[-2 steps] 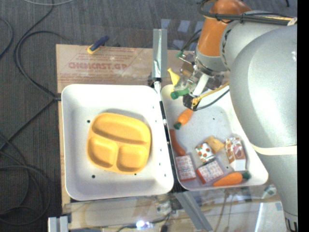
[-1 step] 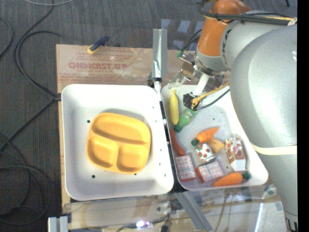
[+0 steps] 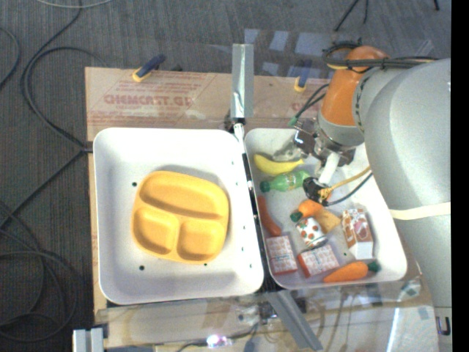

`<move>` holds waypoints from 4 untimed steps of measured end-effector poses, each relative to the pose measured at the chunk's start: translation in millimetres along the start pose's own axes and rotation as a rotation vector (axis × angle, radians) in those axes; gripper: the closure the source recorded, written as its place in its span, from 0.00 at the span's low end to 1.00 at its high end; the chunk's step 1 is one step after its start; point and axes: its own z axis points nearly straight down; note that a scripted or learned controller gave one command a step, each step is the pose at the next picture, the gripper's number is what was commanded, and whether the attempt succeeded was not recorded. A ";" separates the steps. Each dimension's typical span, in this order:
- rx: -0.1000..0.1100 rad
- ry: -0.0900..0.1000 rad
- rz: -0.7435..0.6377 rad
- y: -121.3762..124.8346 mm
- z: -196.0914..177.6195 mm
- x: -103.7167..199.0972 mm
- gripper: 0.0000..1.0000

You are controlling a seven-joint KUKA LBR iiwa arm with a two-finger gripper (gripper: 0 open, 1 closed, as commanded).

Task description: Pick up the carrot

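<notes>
Camera view: two white bins sit side by side on the bench. Left bin [image 3: 110, 196] holds a yellow compartment tray [image 3: 181, 215], which has nothing to do w/ the job. Right bin [image 3: 392, 259] has all the clutter.

The carrot [image 3: 346, 272] lies at the near edge of the right bin, long axis roughly across the bin, green top toward the right. It rests just beside a red-and-white packet [image 3: 319, 259] and below a juice carton [image 3: 357, 229]. A smaller orange piece [image 3: 311, 208] w/ a green end sits mid-bin. It could be a 2nd carrot, can't tell for sure.

Arm reaches in from the right, orange band [image 3: 344, 101] above the wrist. Gripper [image 3: 304, 145] is at the far end of the right bin, over or just beside the banana [image 3: 277, 165], w/ a green bottle [image 3: 286, 182] next to that. Can't tell whether the tool is wide or narrow, since the angle hides it. No object seen in its grasp.

Progress, as I judge it: approx nil. The carrot lies in the bin, apparently untouched and well apart from the gripper, w/ most of the bin's contents between them.

Left to do: travel to the near edge, line up across the carrot's body, come down, close, lift.

Risk: the packet and the bin wall crowd the carrot, so a straight-down approach across its narrow axis looks safest.
</notes>
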 end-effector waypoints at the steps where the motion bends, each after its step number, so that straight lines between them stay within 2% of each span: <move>1: -0.001 0.000 -0.063 -10.5 -0.5 -15.9 0.00; 2: -0.005 0.002 -0.143 -61.5 -1.9 -64.0 0.00; 3: -0.020 0.023 -0.068 -91.0 -10.2 -116.5 0.00; 4: 0.010 0.038 0.016 -97.1 -20.2 -135.3 0.00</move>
